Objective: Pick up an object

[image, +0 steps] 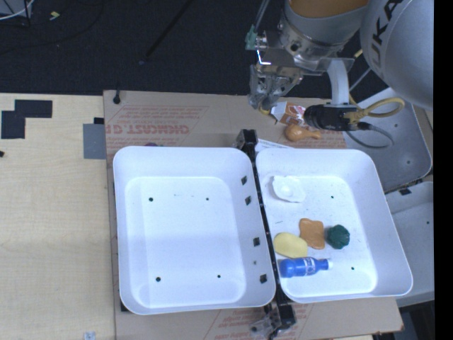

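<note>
The grey arm [368,20] comes in from the upper right, its orange band showing at the top edge of the view, and bends down so that the wrist hangs above the brown board [177,122] behind the two bins. The tool [267,99] sits raised over the board just beyond the far left corner of the right bin [386,218], near the black clip [247,139] where the bins meet. Whether its fingers are apart or closed cannot be told from this angle, and nothing can be made out between them. There are two white bins: the left bin [131,225] and the right one, touching along their inner walls. The right bin carries five things: one white crumpled piece [288,188] near its far left corner, one yellow rounded object [290,244], one orange-brown piece [311,233] just beside it, one dark green object [338,236] next to that, and one blue bottle [303,266] with a white cap lying on its side near the front edge. Behind the right bin, on the board, lies one small orange-brown object [300,132] beside a black fitting [333,116].
</note>
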`<state>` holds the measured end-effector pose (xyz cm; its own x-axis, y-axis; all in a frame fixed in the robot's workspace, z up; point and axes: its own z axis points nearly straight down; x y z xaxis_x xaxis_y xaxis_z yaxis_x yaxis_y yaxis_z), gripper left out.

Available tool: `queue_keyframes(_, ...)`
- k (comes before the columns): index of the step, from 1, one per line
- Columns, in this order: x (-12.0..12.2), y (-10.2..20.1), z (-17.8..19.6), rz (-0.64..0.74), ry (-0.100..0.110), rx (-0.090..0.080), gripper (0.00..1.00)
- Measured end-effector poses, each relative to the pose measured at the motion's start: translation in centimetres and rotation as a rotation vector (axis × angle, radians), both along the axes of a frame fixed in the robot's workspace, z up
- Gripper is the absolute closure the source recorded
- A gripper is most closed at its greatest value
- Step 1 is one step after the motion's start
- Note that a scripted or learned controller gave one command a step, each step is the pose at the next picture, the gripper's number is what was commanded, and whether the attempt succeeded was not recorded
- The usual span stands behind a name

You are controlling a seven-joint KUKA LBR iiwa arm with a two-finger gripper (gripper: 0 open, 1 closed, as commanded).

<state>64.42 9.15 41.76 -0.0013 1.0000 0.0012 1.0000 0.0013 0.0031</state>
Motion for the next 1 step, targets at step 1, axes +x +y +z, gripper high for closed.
queue_keyframes(1,-0.16,-8.81,-8.42,-0.01,0.013,-0.005,1.0)
